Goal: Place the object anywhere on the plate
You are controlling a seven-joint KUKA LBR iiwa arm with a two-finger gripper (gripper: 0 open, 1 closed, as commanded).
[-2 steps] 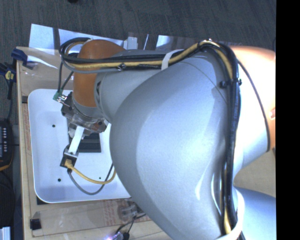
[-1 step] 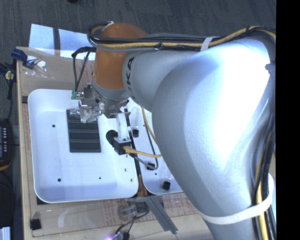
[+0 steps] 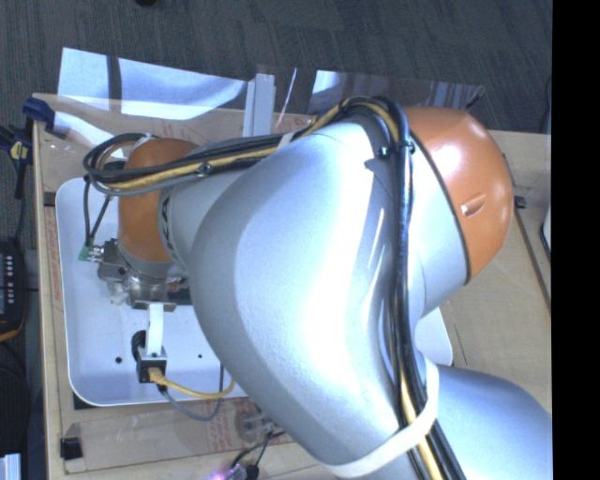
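Pale wooden desk (image 3: 497, 309) on a dark carpeted floor (image 3: 187, 28). A white bin (image 3: 84, 309) sits on the desk's left part; its left wall and near corner are bare, with small dark dots on the bottom. A blue clamp (image 3: 37, 111) grips the desk's far left corner. Pale shiny sheets (image 3: 141, 80) stand along the far edge, behind the bin. A black device (image 3: 7, 281) is cut off at the left border.

Most of the scene is hidden. The grey arm (image 3: 309, 281) covers the middle and right, from the near edge up to the far rim of the desk. It covers the right half of the white bin and nearly everything beside it. A small white patch (image 3: 436, 339) shows by the arm's lower link; cannot tell what it belongs to. Where the object and the plate lie cannot be told, as the arm's bulk is in front of that area.

The arm comes in from the lower right and rises to a big orange joint cap (image 3: 469, 187) at upper right. It then bends left, stretching over the bin. Black and yellow cables (image 3: 206, 167) run along its top and loop near the wrist. The orange band (image 3: 150, 206) sits above the wrist, over the bin's far half. The tool (image 3: 131, 281) hangs below that, pointing down into the bin's left middle, seen mostly from above. Cannot tell how far open the tool is, or whether it has hold of anything.
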